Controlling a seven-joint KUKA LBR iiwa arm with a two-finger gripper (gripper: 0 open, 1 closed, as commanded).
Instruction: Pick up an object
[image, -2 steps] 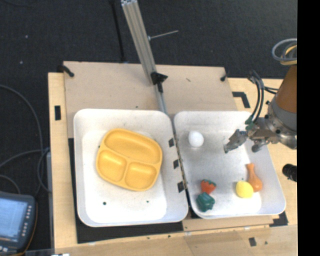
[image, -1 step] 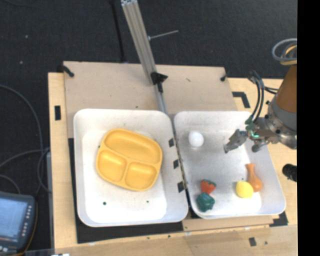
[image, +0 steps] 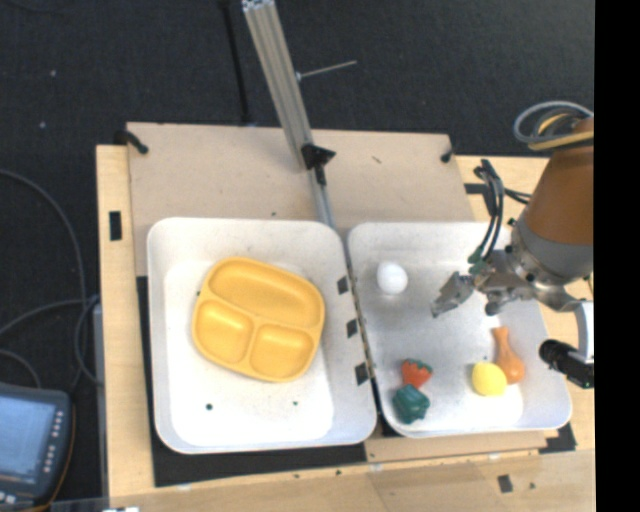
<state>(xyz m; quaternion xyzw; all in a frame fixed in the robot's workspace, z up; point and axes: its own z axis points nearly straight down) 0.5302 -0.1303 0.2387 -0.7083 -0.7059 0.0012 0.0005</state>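
the gripper (image: 478, 292) hangs over the right bin (image: 440, 240), above bare floor in its upper middle. its two fingers are spread apart with nothing between them. no object has been lifted; all lie on the bin floor. a white ball (image: 391, 278) sits near the upper left of that bin, just left of the gripper. a yellow lemon (image: 488, 379) and an orange carrot-like piece (image: 506, 356) lie touching at the lower right. a red piece (image: 416, 373) and a green piece (image: 410, 403) lie together at the lower middle. the left bin (image: 170, 250) bears a yellow divided tray (image: 258, 319). judgement: task at approach stage; choice of target, descent, closing and lifting remain
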